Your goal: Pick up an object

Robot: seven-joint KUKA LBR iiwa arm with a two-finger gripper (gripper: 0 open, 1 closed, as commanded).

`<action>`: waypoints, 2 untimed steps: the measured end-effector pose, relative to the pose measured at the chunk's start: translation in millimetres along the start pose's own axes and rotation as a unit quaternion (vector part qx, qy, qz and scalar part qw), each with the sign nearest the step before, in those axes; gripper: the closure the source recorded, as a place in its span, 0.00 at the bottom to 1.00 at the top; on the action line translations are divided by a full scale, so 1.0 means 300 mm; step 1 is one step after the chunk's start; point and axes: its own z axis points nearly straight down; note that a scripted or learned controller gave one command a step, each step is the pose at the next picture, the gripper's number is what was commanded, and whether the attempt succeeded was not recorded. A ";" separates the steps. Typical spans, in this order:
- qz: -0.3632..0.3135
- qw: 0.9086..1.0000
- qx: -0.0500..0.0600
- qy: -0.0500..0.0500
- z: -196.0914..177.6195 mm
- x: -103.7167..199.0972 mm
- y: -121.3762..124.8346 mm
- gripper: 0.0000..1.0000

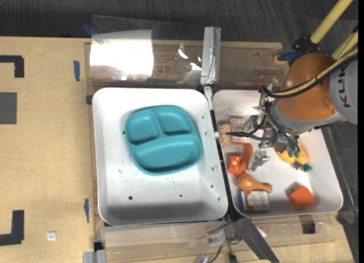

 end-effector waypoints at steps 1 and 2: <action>0.064 0.998 -0.002 0.005 0.008 -0.014 -0.024 0.00; 0.096 0.995 -0.001 0.009 0.016 -0.046 -0.022 0.00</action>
